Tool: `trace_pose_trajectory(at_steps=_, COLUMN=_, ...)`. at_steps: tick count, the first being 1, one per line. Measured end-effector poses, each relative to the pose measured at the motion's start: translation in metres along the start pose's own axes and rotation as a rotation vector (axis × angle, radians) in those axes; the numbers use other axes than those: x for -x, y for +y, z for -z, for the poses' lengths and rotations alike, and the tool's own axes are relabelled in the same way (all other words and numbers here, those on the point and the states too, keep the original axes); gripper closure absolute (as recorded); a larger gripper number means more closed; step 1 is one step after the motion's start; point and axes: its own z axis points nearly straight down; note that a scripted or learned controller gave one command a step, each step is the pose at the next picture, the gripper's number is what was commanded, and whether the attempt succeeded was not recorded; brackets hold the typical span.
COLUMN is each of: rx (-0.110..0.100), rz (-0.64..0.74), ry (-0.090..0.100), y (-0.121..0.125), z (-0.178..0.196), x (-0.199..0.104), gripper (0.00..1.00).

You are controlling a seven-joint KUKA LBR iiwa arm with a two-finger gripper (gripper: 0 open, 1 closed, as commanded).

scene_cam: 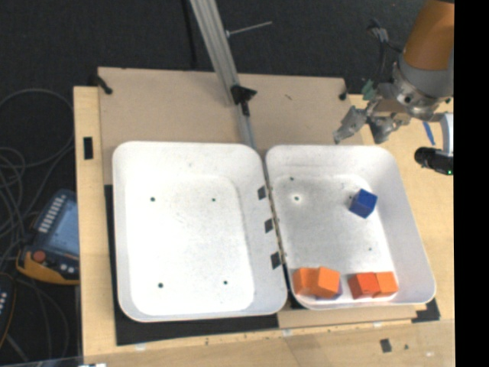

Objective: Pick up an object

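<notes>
While you look down from the fixed camera, you see the arm at the upper right, grey with its orange band, and its gripper hangs just above the far rim of the right bin. The fingers stand apart, and nothing is between them. The gripper is over the rim, not down in the bin, and it is well apart from all the blocks.

In the right bin you find a blue cube, alone in the upper right part of the floor, turned a little so that one corner points toward you. Along the near wall of the same bin lie two orange blocks: the left orange block near the near left corner, and the right orange block beside it, with a small gap between them.

The left bin sits against the right one on the pale surface. A grey metal rail runs at a slant from the top down to where the two bins meet. At the left edge, outside the surface, you see a handheld pendant with cables.
</notes>
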Motion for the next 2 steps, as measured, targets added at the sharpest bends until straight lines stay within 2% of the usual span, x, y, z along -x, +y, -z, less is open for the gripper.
trace_pose_trajectory(at_steps=1, rx=-0.005, rz=-0.009, ry=0.001, y=0.001, z=-0.141, x=0.031, gripper=0.0)
trace_pose_trajectory(at_steps=2, rx=0.001, rz=-0.01, ry=-0.001, y=-0.058, z=-0.173, x=0.045, gripper=0.0)
